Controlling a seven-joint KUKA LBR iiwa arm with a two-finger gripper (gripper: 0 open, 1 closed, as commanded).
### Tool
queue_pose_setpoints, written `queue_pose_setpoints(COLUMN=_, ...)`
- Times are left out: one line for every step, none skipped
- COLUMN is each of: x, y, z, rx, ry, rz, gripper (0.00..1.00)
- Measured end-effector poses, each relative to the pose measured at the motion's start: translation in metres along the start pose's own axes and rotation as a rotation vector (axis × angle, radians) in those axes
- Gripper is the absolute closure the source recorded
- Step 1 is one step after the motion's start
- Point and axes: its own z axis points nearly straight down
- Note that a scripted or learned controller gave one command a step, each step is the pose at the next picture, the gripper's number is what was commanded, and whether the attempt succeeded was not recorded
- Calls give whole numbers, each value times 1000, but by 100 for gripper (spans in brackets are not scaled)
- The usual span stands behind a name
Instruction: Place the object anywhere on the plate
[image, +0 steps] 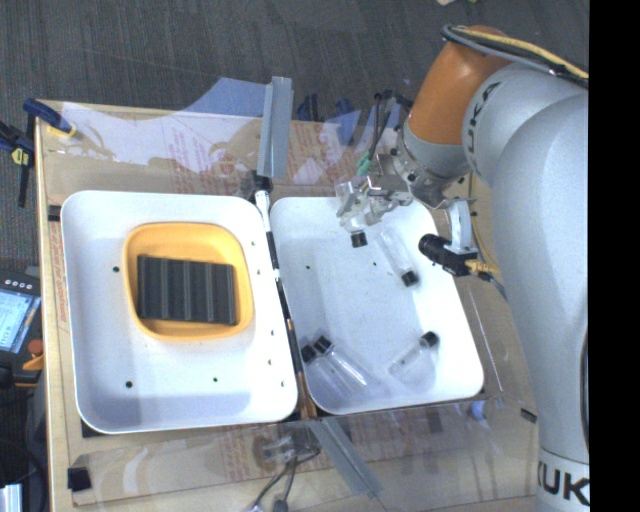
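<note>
Clear plastic vials (338, 362) are lying loose in the right bin (455, 330) while my gripper (357, 205), grip state unclear, is hovering above; next I'm descending, then carrying to the yellow plate (186, 241).

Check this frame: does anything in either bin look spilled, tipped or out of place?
Nothing looks spilled or damaged. Clear vials with black caps lie scattered on their sides in the right bin; the yellow plate in the left bin holds a dark ridged block.

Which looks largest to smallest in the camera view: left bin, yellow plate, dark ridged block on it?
1. left bin
2. yellow plate, lying inside that bin
3. dark ridged block, lying on the plate
No near ties.
</note>
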Motion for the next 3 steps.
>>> queue_pose_setpoints(x=57, y=1, z=-37, rx=-2, ry=-2, rz=-156, gripper=100)
queue_pose_setpoints(x=92, y=0, z=-13, rx=0, ry=-1, rz=-419, gripper=100)
queue_pose_setpoints(x=108, y=1, z=-1, rx=0, ry=-1, rz=-665, gripper=100)
